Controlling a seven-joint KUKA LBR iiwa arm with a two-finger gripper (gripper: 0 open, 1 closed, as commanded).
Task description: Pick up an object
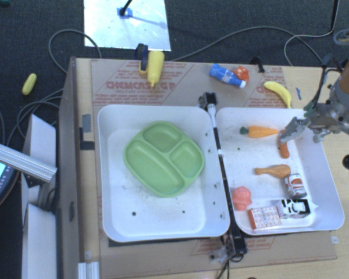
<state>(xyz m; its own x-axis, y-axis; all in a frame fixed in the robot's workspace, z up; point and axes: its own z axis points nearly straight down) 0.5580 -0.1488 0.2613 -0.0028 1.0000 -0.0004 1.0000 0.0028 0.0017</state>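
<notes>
At frame centre-right, the small orange-red plastic sausage (284, 150) lies in the right white bin (328, 179), likely light, stiff, slippery; grip across its middle. Just above, the gripper (299, 129) hovers; whether it is spread or closed, I cannot tell.

1 camera looks down from above the bench at a slant, far enough back to take in both white bins side by side: the left bin (113, 225) with its green plate (164, 158), the right bin (331, 205), the cardboard sheet (186, 77) under them and a strip of dark floor (41, 10) beyond the far edge. The far side of the bench lies toward the top, and the arm (346, 92) comes in from the right.
</notes>
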